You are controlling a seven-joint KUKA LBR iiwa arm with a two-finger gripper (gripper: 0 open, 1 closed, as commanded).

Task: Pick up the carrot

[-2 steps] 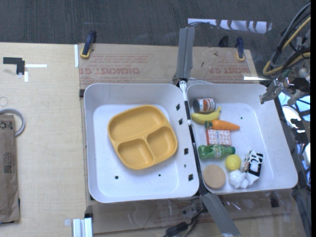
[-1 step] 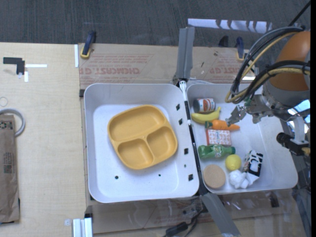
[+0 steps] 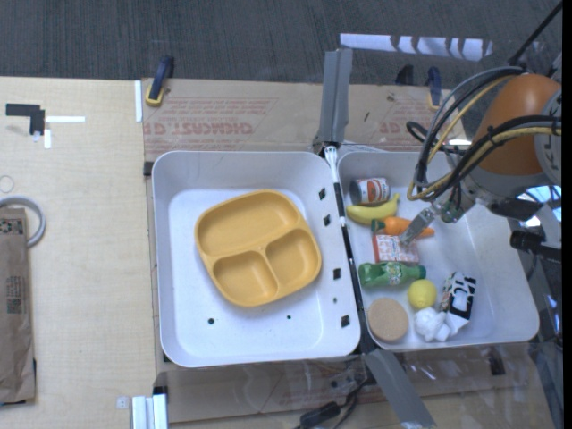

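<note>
Camera view
Arm [image 3: 514, 128]: reaching in over the right bin [image 3: 500, 266], its orange band sitting above the wrist, cables looping around it.
Jaws [image 3: 416, 229]: pointing down onto the carrot; whether they are open or closed cannot be told (the tips are blurring into the clutter).
Carrot [image 3: 391, 226]: lying in the right bin's far-left part, just under the banana [image 3: 374, 209], touching or just beside the jaws.
Other right-bin contents: a can [image 3: 371, 189] lying beyond the banana, a green bottle [image 3: 390, 274] sitting nearer, a yellow lemon [image 3: 422, 293] just beside it, a round tan disc [image 3: 388, 319] lying by the near edge.
Left bin [image 3: 179, 311]: carrying a yellow divided plate [image 3: 257, 247] at its middle.
</note>
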